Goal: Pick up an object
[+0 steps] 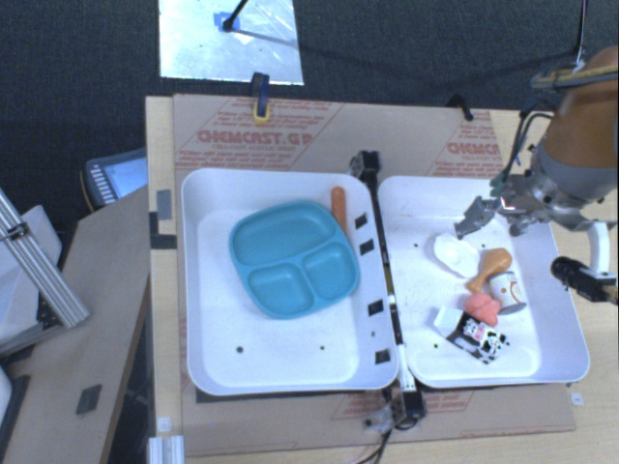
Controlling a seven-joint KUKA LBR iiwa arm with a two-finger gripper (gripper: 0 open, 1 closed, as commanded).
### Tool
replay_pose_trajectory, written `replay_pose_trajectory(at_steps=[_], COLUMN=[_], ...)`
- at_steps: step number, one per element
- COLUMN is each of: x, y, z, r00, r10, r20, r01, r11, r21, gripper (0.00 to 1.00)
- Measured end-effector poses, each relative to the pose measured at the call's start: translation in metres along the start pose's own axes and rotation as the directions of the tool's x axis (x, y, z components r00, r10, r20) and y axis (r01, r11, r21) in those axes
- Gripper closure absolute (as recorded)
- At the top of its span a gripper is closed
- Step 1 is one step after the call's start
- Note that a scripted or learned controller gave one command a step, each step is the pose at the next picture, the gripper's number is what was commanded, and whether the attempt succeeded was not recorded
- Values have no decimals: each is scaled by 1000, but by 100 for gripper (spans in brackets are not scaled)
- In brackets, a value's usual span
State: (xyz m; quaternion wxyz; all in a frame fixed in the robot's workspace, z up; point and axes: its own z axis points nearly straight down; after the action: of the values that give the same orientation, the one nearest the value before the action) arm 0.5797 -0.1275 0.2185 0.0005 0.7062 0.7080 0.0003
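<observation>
We see 1 arm (580, 129) entering from the right, wrist angled down-left, its gripper (481, 215) with 2 fingers slightly parted, holding nothing.

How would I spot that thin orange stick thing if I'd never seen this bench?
Find the left bin, which holds a blue divided plate. At the plate's upper right edge, beside the bin's right wall, lies the orange stick, the bin's one slim, orange item.

A white flat piece (455, 252), an orange drumstick-shaped toy (491, 266), a pink lump (482, 306) and a black-and-white patterned block (479, 335) are clustered together in the right bin (551, 356).
</observation>
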Motion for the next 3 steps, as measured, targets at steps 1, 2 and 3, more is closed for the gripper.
replay_pose_trajectory(at_steps=[1,2,3], x=[3,-2,-2], y=[7,6,6], z=[44,87,137], r00=[1000,1000,1000], r10=[0,2,2], r20=[-1,-1,-1], r01=[0,-2,-2], r11=[1000,1000,1000], r21=[3,3,4], gripper=[0,0,0])
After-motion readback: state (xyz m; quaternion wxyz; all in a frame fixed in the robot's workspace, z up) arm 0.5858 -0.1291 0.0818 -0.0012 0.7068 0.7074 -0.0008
